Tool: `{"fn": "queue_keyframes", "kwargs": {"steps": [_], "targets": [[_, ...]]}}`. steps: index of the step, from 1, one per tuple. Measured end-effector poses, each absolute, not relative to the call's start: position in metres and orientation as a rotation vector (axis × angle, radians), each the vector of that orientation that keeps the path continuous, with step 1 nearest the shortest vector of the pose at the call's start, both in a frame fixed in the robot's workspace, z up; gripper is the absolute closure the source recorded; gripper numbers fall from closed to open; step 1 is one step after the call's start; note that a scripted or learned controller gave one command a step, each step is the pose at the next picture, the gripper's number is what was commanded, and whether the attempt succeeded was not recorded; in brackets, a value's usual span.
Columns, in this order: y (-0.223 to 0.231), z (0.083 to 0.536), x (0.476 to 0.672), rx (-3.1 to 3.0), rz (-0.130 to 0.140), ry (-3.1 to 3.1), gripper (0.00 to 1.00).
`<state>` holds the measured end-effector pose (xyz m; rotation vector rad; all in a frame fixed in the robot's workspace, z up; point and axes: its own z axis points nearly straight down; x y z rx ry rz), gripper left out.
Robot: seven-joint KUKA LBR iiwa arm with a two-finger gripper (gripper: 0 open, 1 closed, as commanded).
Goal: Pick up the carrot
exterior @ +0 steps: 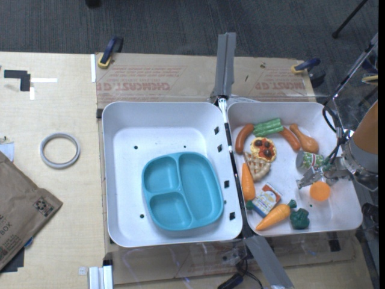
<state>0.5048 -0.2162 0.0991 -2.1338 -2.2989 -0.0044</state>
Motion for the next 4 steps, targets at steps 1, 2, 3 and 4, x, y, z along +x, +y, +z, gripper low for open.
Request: {"fn": "queue_keyframes", "kwargs": {"steps": [1, 2, 3, 4], "targets": [[-0.212, 0.09, 0.483, -2.368, -0.017, -2.048, 0.0], [-0.218, 0.095, 0.481, -2.379, -0.002, -2.04, 1.0], [-0.148, 0.09, 0.495, -1.932, -0.003, -2.477, 1.0], [-0.083, 0.188, 0.495, -1.972, 0.006, -2.441, 1.0]]}}
